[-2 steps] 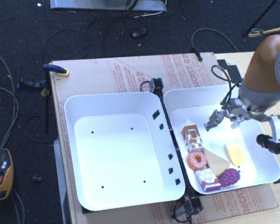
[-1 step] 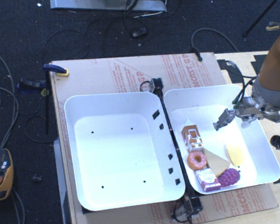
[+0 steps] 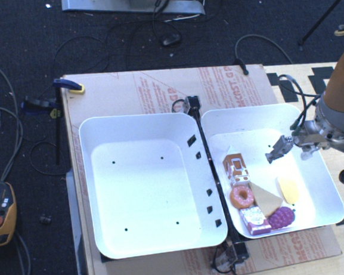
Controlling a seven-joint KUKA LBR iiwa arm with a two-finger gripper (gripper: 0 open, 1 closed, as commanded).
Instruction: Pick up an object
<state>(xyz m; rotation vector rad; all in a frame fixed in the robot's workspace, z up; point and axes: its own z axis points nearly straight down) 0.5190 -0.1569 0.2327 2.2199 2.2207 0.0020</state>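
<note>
Claw [image 3: 276, 150]: hangs over the right bin [image 3: 321, 163], toward that bin's far side and right of its middle; it comes off the arm [image 3: 337, 113], which enters from the right edge.
Claw state: I cannot tell whether it is spread or pressed together; the dark tip is too small and blurred, and no object sits in it.
Candidate objects: all lie in the near half of the right bin, clustered from its middle toward the near wall.
Direction from claw: the cluster lies toward the near edge of the bin and slightly to the left of the claw.
Nearest pieces: the yellow block [image 3: 288, 189] lies just nearward of the claw, its long axis running far-to-near; the orange-and-white box [image 3: 236, 167] lies to the claw's left, close to the divider between the bins.
Other contents: a pink ringed doughnut [image 3: 242, 196], a tan wedge [image 3: 265, 197] touching it, a purple bumpy fruit [image 3: 281, 217] and a pink-and-white packet [image 3: 254, 220] against the near wall.
Crowding: the doughnut, wedge, packet and purple fruit touch or nearly touch; the yellow block stands a little apart on the right, so it looks the easier pick.
Left bin [image 3: 104, 187]: a white floor with small dark marks.
Table [image 3: 132, 92]: brown board carrying both bins side by side.
Task progress: nothing is lifted yet, by my judgement.
</note>
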